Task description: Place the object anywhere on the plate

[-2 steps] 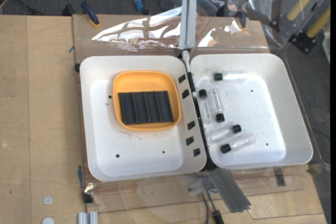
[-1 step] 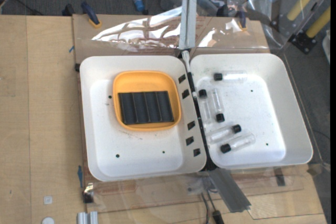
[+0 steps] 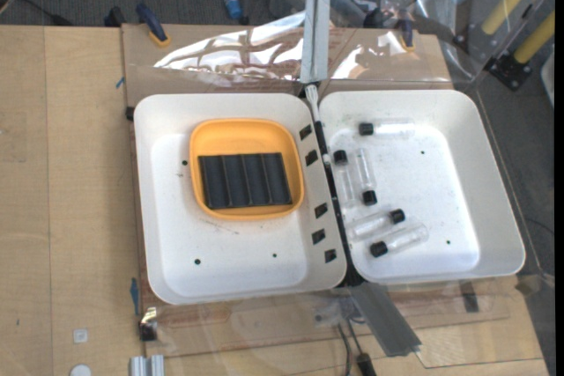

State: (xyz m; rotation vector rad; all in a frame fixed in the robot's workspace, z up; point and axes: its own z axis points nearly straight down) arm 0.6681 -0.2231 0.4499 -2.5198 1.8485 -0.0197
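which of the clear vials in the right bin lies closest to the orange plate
The vial standing lengthwise beside the divider, black cap at its far end; the others lie farther right.

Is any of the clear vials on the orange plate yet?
No. The orange plate in the left bin carries a black ribbed block, while the clear vials lie in the right bin.

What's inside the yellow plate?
A black ribbed block lies flat inside the yellow plate, filling most of its floor. The block covers the plate's middle, so anything under it is hidden.
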